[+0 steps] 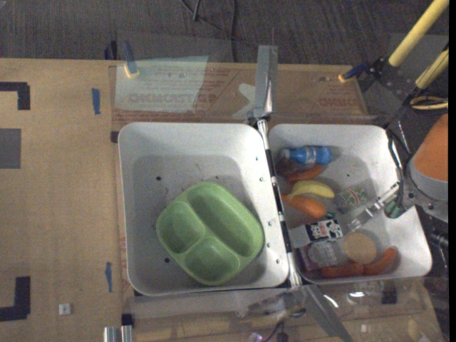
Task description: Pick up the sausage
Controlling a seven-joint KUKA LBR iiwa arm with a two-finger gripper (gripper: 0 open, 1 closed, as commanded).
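The sausage point(354, 268) is a long reddish-orange piece lying along the front wall of the right bin point(406, 251), curving up at its right end. It lies partly under a round tan disc point(360, 248). My gripper point(358, 221) reaches in from the right and hangs over the middle of the right bin, a little behind the disc and the sausage and apart from both. Nothing shows in its grasp.
The right bin also holds a blue bottle point(308, 154), a banana point(312, 189), a carrot point(308, 206), a clear jar point(352, 197), a black-and-white carton point(324, 229) and a purple pouch point(318, 254). A green divided plate point(209, 232) lies in the left bin point(142, 148).
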